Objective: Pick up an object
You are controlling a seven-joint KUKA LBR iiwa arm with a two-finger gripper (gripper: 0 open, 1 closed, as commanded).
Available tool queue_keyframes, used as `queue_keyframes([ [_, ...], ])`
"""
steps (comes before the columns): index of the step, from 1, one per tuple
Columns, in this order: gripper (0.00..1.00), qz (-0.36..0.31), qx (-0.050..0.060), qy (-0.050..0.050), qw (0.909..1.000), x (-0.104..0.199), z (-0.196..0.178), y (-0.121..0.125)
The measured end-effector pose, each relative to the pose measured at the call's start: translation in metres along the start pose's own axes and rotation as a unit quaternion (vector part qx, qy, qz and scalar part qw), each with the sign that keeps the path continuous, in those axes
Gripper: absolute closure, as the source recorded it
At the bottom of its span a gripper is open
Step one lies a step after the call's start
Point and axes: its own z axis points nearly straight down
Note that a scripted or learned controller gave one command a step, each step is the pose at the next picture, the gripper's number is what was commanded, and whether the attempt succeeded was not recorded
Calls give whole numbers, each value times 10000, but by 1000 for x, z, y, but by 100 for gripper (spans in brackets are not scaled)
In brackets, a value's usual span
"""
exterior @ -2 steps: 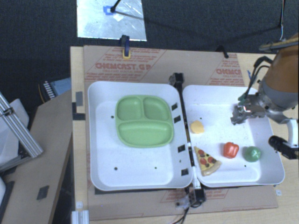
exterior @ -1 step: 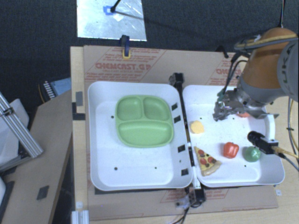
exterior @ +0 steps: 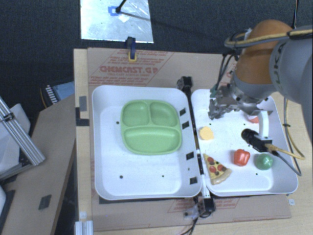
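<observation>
Even, fairly bright overhead light; white bins (exterior: 146,192) near blown out, soft shadows only. Strong glare on foil sheet (exterior: 116,12) at top. Dark backdrop w/ little detail. Whole pic slightly soft & grainy; arm (exterior: 274,53) a bit blurred.

Printed in faded red capitals across the far part of the cardboard sheet (exterior: 142,62) under the two bins, reading roughly "CHEMCAST G B", last letters unclear; fainter red print at its near edge, illegible.
</observation>
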Motion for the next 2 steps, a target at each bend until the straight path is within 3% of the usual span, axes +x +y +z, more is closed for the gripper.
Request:
queue_keyframes([
  [2,100,-5,3,9,10000,108,-6,41],
])
